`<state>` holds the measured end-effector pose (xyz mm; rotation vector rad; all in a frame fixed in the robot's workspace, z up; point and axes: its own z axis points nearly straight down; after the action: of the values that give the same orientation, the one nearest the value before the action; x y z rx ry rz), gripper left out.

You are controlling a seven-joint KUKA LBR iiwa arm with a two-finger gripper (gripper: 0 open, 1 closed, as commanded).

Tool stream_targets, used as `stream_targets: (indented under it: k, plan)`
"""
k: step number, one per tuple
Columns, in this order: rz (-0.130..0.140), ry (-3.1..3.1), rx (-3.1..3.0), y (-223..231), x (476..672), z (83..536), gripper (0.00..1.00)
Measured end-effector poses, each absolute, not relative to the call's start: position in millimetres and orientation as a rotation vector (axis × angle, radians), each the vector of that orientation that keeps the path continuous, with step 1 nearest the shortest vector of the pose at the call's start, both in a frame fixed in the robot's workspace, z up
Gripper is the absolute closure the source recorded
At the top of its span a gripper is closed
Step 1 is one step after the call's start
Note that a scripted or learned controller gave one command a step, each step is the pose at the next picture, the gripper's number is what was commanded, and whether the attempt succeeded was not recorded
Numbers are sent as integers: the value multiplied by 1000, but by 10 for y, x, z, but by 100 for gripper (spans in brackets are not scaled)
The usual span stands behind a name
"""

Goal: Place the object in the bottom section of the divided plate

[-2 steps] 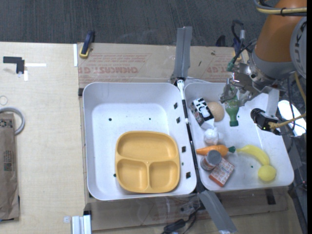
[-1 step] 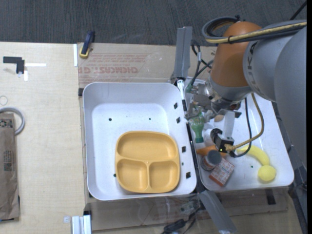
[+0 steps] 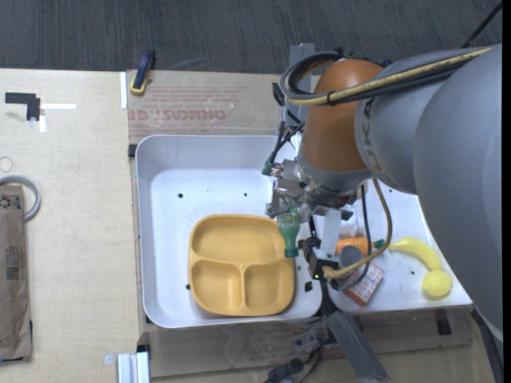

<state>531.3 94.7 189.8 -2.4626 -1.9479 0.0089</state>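
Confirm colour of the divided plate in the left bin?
Yellow-orange, plain, no pattern: the divided plate, seen clearly in the camera view.

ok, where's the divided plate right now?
The yellow divided plate lies in the left white bin, toward its near right corner, just left of the gripper in the camera view.

Yellow divided plate [image 3: 239, 274], white bin [image 3: 160, 214]

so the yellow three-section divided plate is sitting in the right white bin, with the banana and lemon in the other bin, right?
Not quite. The camera view shows the yellow three-section divided plate sitting in the left shallow white bin, not the right one. The rest holds: the yellow banana and the yellow lemon lie in the other bin, the right shallow white bin.
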Motion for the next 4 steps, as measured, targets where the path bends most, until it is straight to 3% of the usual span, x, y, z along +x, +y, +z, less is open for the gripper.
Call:
stream_targets:
  k: [1,2,3,4]
  plan:
    - [9,-1947,-2464,943,5314,1898,0]
    - [5,-2250,-2192,439,5779,1901,0]
    - [4,-2255,-2189,-103,6455,2783,0]
    - [7,-1924,-2483,-905,6586,2368,0]
